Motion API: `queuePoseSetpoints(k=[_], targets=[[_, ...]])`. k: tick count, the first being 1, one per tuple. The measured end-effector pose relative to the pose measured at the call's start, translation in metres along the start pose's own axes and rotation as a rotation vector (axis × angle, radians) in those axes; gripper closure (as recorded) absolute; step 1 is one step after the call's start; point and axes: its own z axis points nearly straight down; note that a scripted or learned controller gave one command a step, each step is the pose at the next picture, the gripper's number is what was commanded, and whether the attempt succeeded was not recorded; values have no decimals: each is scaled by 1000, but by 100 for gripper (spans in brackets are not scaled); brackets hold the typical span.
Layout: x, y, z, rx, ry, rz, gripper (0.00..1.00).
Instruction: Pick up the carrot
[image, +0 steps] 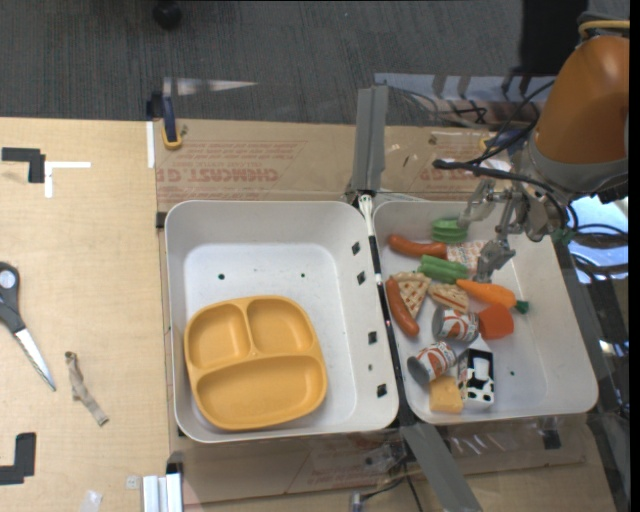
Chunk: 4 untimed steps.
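Starting at the near end of the right-hand white bin (575, 385), a yellow wedge of toy cheese (446, 396) lies beside a black-and-white cow-patterned block (480, 380), with a red-and-white tin can (433, 361) just behind them. Farther in sits the orange plastic carrot with a green stub (489, 293), roughly mid-bin toward the right wall; its long axis runs left to right on a slight slant, green end to the right, and an orange-red block (496, 321) touches its near side. Just beyond it hangs the metal two-finger gripper (490, 262), its tips close above the carrot's left end, so the carrot lies a little nearer the camera and to the right of the claw. Whether the claw is spread or pressed together I cannot tell, and nothing is visibly pinched. Closing across the carrot's narrow width looks the likeliest approach.
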Motion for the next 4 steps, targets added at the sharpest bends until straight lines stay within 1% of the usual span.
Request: queuePoseSetpoints(k=[1,2,3,4], targets=[[12,-28,99,1,-3,300,0],[3,-30,104,0,-9,344,0],[-1,-30,91,2,-22,340,100],[1,25,33,0,-1,397,100]])
